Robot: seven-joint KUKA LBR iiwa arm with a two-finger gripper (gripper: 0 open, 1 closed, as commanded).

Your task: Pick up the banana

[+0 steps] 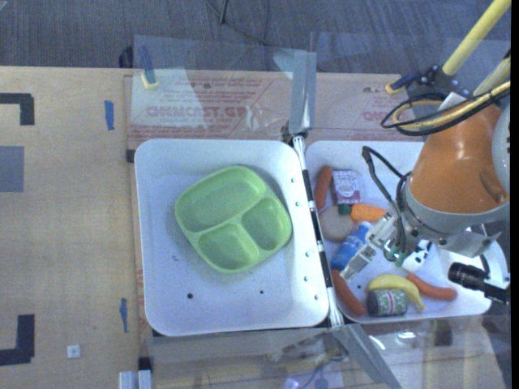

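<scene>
the left bin (162, 241) is the biggest thing on the bench and holds a green divided plate (233, 219), tilted a little, near its middle. the right bin (324, 156) is crowded with small items, and the arm (458, 173), grey with its orange band, hangs over that bin's right half. the gripper (375, 248) points down and to the left over the bin's middle, just beside a blue bottle (351, 246); whether the claw is spread or pressed together cannot be told from here. the banana (397, 285) lies near the front edge of the right bin, below the gripper and apart from it, touching a small dark can (387, 301). a carrot (433, 289) sits just right of the banana.
</scene>
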